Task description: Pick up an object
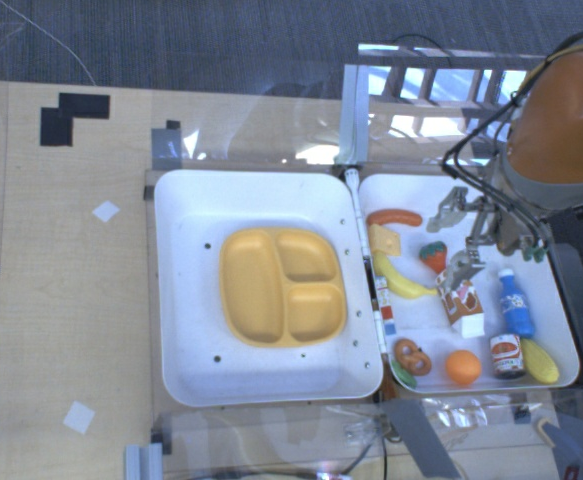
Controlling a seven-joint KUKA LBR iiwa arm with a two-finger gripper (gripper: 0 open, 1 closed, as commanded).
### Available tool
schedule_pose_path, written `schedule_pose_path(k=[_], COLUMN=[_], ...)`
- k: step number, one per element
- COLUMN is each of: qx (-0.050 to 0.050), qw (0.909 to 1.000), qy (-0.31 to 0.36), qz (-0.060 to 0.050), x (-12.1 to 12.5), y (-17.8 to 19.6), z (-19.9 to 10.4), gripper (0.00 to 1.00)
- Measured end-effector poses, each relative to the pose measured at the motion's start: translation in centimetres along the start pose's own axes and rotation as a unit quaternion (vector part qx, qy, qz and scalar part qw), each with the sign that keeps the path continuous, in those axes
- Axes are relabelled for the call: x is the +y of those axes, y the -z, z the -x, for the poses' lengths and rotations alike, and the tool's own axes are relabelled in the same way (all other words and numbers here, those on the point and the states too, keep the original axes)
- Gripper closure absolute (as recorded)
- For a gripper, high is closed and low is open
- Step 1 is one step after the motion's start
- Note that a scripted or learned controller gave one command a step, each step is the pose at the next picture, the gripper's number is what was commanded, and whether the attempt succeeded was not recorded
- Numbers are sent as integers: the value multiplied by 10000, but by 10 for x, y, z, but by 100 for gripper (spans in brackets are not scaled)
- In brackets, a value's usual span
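Arm: grey KUKA arm with orange band point(561, 118) reaches over the right white bin point(561, 268) from its far right corner.
Gripper: two-finger gripper point(463, 268) hangs low above the small red-and-white carton point(464, 306); whether it is spread or clenched, I cannot tell.
Likely target: that carton, mid-bin, just beside the yellow banana point(403, 281).
Near edge: orange ball point(462, 367), pretzel point(412, 357).
Left white bin point(186, 268): holds a yellow divided tray point(281, 286), probably the drop-off.

Left bin point(186, 268): white, carrying a yellow divided tray point(281, 286) at its centre.
Bench point(61, 298): pale wood; black markers point(71, 116) at 10 o'clock.
Carpet point(221, 28): dark blue-grey, 12 o'clock.
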State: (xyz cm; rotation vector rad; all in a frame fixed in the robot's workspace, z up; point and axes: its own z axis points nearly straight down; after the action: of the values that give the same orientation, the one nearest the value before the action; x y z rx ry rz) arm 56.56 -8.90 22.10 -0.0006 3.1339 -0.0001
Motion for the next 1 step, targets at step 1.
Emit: schedule_pose_path(k=[1], qx=[-47], qw=[9938], qy=[1112], qz=[-12], x=[-26], y=[-130], z=[-27], gripper=[0])
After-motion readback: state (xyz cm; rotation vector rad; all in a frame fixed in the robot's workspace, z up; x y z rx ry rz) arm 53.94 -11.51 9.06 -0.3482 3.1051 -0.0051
